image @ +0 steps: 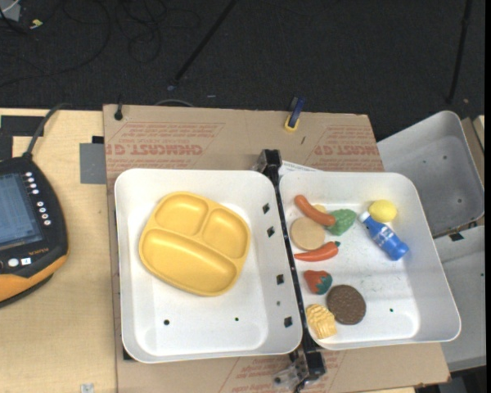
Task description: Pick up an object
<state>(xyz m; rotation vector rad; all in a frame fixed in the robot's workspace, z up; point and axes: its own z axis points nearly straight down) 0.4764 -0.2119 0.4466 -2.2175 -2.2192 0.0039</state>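
Stage: pre-pick | Right bin (425, 301): toys clustered at 9 o'clock, bottle (386, 238) apart, easiest approach | Jaws: state cannot tell

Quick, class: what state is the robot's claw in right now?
Claw: its state cannot be told from this camera view. The toy foods lie in the right bin, the yellow tray in the left.

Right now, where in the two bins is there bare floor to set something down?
Left white bin: bare floor below and right of the yellow divided plastic tray. Right white bin: open floor at its lower right, past the brown round cookie and below the blue bottle. Its left side is crowded: sausage, tan disc, red pepper, corn.
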